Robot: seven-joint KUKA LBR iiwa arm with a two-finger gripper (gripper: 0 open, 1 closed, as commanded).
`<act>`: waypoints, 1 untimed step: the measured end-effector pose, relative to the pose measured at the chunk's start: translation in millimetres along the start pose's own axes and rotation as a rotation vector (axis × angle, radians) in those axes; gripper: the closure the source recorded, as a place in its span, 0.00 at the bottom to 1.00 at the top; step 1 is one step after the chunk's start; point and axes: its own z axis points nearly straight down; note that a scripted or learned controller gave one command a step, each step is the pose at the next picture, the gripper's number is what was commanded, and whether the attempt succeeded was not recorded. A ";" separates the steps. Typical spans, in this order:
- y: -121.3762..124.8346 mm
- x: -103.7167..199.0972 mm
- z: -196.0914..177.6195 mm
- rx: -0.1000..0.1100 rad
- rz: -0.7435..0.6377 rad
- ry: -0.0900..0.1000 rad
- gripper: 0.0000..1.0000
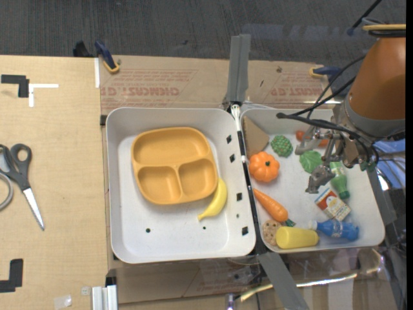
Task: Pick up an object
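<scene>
You are looking at a robotics lab bench, not a home: two white bins [122,237] sit on flattened cardboard [161,86] held by clamps [106,55], scissors [22,176] lie on the plywood top [51,237], cables [322,105] trail across, and toy food fills one bin.

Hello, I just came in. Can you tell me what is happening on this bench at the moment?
A robot arm reaches in from the right, its gripper low over the right bin, among toy foods: a pumpkin, a carrot, a yellow piece and green items. Nothing is visibly held yet. The left bin holds an orange divided plate with a banana beside it.
</scene>
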 end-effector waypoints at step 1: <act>-2.1 -31.9 135.5 0.001 0.014 -0.002 0.00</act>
